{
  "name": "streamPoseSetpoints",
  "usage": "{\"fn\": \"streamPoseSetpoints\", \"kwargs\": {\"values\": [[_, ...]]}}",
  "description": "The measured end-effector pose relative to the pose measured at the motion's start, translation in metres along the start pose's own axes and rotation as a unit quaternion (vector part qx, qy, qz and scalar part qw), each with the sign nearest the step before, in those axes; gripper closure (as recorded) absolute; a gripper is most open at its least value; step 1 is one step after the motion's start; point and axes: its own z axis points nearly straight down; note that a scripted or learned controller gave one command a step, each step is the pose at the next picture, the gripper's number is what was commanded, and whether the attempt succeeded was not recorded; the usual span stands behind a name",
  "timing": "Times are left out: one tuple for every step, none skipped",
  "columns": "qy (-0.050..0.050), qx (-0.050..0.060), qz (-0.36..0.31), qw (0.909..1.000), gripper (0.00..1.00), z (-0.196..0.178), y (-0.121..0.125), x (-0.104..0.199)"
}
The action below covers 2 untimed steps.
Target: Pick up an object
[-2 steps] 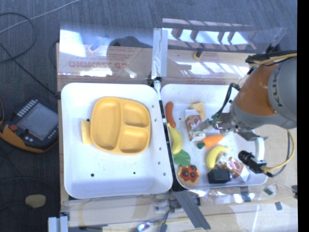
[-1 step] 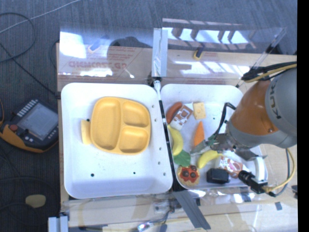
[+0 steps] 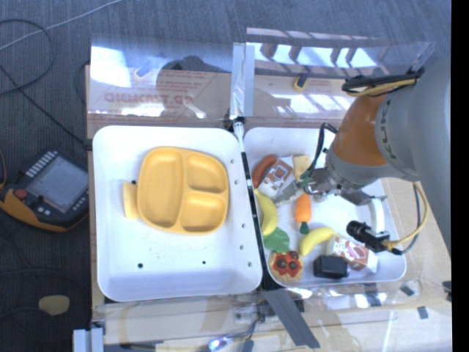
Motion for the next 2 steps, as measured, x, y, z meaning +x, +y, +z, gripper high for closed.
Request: {"fn": "streamPoseSetpoints", "kwargs": {"values": [[0.001,0.0,0.0,1.0,1.0,-0.01,0.001,0.0],[0.002,0.008,0.016,0.9998,1.0,-0.117,0.006,0.04]]}}
